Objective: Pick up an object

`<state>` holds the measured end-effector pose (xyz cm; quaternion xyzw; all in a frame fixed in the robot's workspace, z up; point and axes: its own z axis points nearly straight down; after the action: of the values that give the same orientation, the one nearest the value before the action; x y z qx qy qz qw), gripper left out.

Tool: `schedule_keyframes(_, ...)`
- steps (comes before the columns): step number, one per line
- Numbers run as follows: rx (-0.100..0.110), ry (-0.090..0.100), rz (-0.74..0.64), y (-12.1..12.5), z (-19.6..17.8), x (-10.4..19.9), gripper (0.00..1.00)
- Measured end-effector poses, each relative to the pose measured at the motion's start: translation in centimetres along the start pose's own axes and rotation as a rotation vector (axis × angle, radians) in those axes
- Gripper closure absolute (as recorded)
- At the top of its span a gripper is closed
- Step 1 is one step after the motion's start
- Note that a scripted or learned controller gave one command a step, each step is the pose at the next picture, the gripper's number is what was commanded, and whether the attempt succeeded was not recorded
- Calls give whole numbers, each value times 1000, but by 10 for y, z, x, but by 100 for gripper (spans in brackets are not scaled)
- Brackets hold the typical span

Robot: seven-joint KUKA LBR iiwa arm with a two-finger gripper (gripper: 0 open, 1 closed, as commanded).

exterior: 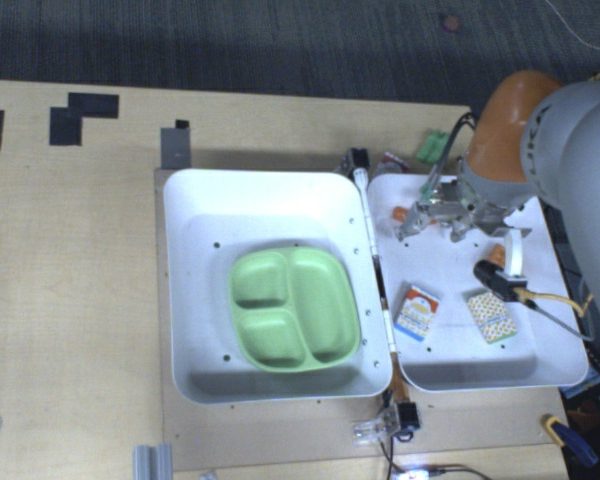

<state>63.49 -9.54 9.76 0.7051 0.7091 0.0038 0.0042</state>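
Observation:
My gripper [433, 230] hangs over the far part of the right bin [460, 368], its two fingers spread apart with only bare bin floor between them, so it is open. A small orange object [400, 211] lies just left of the left finger. Nearer the front, a small white, blue and orange box [417, 313] and a yellow patterned packet [491, 316] lie flat on the bin floor. A white and orange object [511, 252] lies toward the right wall, partly under the arm.
The left bin [195, 268] holds a green divided plate [294, 308] in its middle. A green object [435, 148] lies on the bench behind the right bin. The grey arm with its orange band [510, 118] covers the right bin's far right corner.

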Motion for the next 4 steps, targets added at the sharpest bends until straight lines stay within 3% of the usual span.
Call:
schedule_keyframes(1,5,0,4,-41,11,-1,0)
schedule_keyframes(2,7,0,1,6,12,-25,0)
schedule_keyframes(3,1,0,-2,8,0,-24,100)
schedule_keyframes(4,4,-2,2,35,-71,-103,100)
